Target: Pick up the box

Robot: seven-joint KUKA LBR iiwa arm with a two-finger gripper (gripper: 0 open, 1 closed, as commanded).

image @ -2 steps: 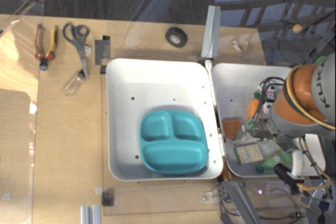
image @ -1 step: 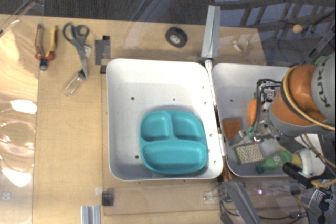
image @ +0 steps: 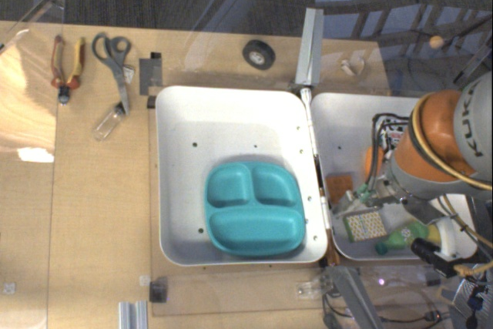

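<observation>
In the right bin (image: 339, 112), a small brown-orange box (image: 337, 186) lies flat near the left wall. My gripper (image: 359, 196) hangs low over the bin floor just right of the box, under the grey wrist and orange band (image: 439, 136). The gripper looks close to the box's right edge, and I see nothing held in it. A small pad with a dotted pattern (image: 365, 225) lies just in front of the gripper.
A green bottle (image: 401, 236) and a white object (image: 453, 236) lie at the right bin's front. The left bin (image: 185, 127) holds a teal divided plate (image: 254, 208). Scissors (image: 115, 62), pliers (image: 65, 65) and a tape roll (image: 259, 54) lie on the bench behind.
</observation>
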